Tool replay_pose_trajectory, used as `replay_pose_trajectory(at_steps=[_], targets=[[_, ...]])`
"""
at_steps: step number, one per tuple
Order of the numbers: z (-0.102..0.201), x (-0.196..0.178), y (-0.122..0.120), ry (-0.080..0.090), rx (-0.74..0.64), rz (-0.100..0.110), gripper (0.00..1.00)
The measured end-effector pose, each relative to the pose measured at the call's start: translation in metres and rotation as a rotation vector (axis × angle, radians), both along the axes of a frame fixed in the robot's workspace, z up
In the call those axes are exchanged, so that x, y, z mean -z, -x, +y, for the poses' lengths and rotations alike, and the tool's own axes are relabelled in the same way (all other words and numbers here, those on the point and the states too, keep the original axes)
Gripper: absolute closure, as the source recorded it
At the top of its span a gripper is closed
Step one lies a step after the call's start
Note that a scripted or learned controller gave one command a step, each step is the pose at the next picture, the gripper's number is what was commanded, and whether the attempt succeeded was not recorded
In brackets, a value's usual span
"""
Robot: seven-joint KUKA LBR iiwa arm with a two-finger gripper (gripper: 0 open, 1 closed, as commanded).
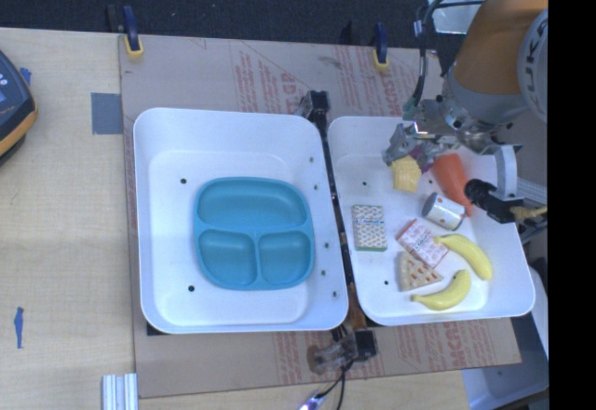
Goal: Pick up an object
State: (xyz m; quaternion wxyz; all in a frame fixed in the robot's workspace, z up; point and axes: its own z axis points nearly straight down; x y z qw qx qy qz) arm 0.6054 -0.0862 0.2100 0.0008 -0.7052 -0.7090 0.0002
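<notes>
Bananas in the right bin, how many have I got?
2. One banana lies near the right bin's right side; the other banana curves along its front edge, just below. More could be hidden under the arm.

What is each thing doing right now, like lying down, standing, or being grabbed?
Pincer: low over the yellow block, grip unclear.
Yellow block: on the right bin's floor.
Carrot: lying flat.
Small can: on its side.
Two bananas: lying flat.
Blue plate: flat in the left bin.
</notes>
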Motion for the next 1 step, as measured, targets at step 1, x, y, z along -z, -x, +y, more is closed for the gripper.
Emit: replay_pose_trajectory(at_steps=[1], targets=[[0.0432, -0.0068, 0.0223, 0.001, -0.001, 0.004, 1.00]])
